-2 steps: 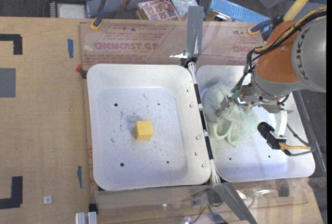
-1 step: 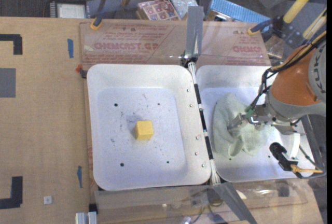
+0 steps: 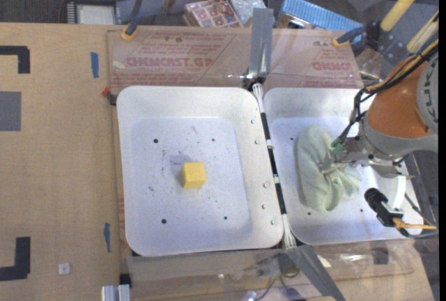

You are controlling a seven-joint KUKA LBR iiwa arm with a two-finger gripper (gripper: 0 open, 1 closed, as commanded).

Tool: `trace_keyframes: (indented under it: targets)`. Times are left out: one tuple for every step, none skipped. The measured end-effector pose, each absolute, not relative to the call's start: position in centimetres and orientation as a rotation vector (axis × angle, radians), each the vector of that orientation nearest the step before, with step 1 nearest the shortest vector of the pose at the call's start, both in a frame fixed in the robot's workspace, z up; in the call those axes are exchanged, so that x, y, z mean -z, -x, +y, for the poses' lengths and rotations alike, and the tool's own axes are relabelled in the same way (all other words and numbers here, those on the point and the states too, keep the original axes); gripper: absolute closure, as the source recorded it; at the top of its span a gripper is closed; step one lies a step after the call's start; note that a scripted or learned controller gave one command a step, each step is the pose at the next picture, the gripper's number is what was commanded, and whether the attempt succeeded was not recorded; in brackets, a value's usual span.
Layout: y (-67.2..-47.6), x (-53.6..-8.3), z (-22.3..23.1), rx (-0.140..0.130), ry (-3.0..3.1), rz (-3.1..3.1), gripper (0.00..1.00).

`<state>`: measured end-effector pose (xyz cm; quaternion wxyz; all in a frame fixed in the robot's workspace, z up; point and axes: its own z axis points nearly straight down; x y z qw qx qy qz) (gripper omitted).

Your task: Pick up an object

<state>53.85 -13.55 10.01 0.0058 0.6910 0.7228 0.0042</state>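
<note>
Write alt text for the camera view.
A grey arm with an orange band reaches from the right, its tool down on a crumpled pale green cloth in the right bin. A yellow block lies in the left bin.

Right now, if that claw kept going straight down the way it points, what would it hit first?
Most likely the pale green cloth bunched in the right bin; the gripper sits right over it, perhaps touching it already.

A single fixed camera looks down at a slant from above the bench's near edge, facing its far side, at moderate range. Both white bins fall within frame, the left bin [image 3: 139, 118] and right bin [image 3: 293, 111], with floor clutter beyond and the arm [image 3: 394, 115] entering from the right.
</note>
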Motion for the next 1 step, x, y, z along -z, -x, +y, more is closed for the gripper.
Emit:
trace_keyframes:
  targets:
    - [-57.65,-18.48,-7.36,0.0,-2.139,2.301,1.0]
